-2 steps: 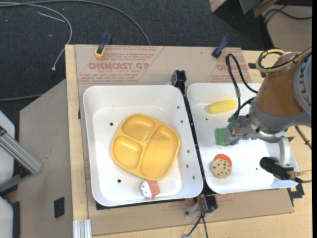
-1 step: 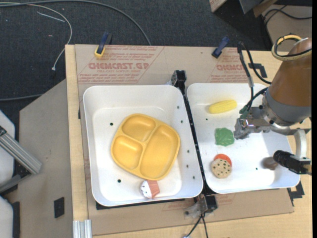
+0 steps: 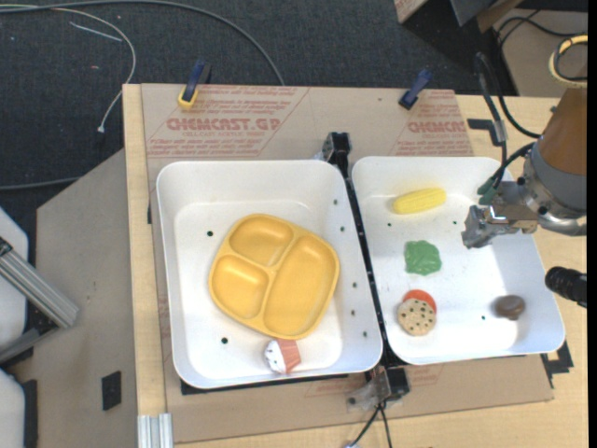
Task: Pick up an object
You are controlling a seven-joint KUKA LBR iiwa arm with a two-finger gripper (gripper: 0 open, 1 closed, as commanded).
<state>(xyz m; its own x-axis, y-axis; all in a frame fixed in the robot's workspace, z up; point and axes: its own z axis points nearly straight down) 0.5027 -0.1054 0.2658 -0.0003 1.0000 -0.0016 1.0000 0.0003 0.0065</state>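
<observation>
The right bin (image 3: 522,343) holds a yellow corn cob (image 3: 419,200) at the back, a green leafy piece (image 3: 422,258) in the middle, a round cookie (image 3: 417,315) near the front and a small brown lump (image 3: 508,307) at the front right. My gripper (image 3: 479,224) hangs over the right bin's right half, to the right of the corn cob and the green piece and apart from both. Nothing shows in its grasp.
The left bin (image 3: 177,250) holds a yellow divided plate (image 3: 273,274) and a small red-and-white object (image 3: 281,356) at its front edge. Black clips (image 3: 337,146) join the bins at the back. The arm's orange band (image 3: 569,138) rises at the right.
</observation>
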